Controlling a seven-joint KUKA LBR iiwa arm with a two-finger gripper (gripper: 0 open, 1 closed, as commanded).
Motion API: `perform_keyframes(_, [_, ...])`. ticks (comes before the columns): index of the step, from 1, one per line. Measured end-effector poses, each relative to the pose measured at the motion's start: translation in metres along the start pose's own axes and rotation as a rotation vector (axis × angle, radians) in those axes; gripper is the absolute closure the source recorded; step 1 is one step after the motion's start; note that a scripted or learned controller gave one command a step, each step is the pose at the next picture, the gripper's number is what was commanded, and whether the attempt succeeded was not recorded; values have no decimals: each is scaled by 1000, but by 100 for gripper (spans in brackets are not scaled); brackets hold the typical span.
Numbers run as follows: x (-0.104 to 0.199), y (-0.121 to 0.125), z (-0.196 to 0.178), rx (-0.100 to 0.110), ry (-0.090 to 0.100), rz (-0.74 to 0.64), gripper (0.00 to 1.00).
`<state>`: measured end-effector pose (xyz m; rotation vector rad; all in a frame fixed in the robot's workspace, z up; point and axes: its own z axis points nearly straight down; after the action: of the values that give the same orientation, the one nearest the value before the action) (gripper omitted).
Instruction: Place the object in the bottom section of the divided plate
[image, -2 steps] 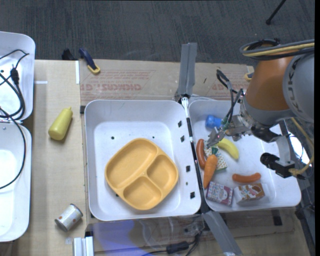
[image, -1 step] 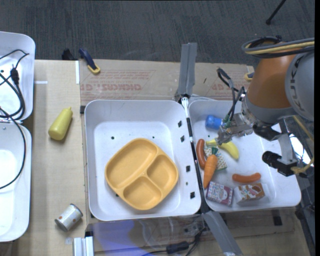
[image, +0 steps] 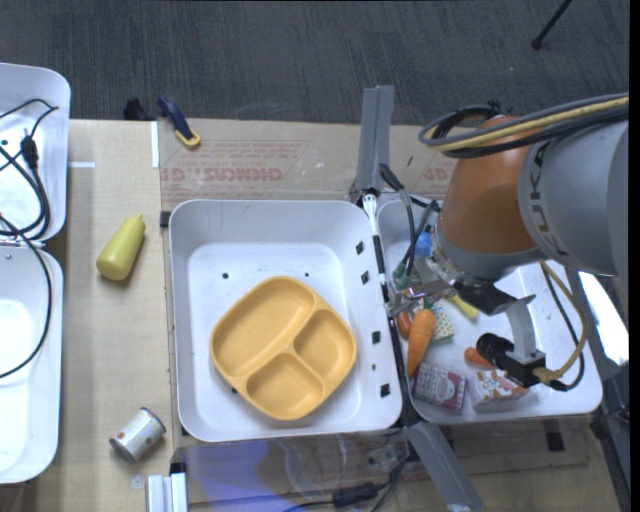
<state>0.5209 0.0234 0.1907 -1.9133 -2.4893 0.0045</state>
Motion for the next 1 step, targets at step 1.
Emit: perform_keyframes(1, [-11, -2, 0, 1, 0, -19, 100])
